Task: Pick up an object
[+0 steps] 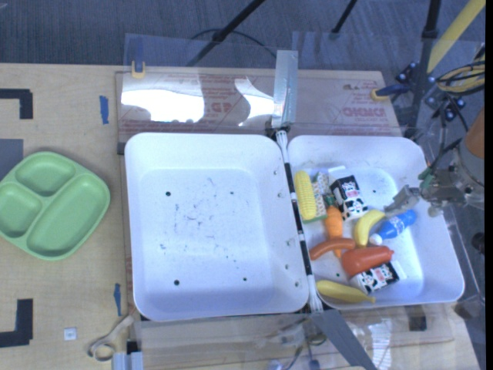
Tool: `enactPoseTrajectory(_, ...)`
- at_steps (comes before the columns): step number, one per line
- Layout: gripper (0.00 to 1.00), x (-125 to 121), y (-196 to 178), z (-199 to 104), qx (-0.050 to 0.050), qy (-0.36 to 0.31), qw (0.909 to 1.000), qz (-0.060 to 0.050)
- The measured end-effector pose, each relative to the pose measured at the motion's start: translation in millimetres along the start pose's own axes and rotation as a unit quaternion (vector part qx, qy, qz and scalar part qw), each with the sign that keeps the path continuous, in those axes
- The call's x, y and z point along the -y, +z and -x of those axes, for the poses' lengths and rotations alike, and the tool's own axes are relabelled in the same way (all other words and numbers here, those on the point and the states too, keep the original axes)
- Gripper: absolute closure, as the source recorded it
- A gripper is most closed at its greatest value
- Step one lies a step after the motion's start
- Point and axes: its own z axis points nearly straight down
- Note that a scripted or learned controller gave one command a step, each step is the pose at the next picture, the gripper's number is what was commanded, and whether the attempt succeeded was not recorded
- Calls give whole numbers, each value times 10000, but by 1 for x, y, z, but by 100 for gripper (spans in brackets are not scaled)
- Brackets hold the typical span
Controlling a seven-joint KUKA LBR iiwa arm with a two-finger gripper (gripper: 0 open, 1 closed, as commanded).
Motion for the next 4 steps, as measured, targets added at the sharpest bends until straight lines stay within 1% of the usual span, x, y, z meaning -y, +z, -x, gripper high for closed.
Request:
enactPoseTrajectory(1,0,-49,47,-63,3,-468,9989,5)
enactPoseTrajectory(2,0,-82,111,-80,10,-1059,9944,13)
enactPoseTrajectory(3,100,-83,100,-80,10,-1052,9944,36)
enactPoseTrajectory(4,100,-17,10,-53,6,-1258,9921,7)
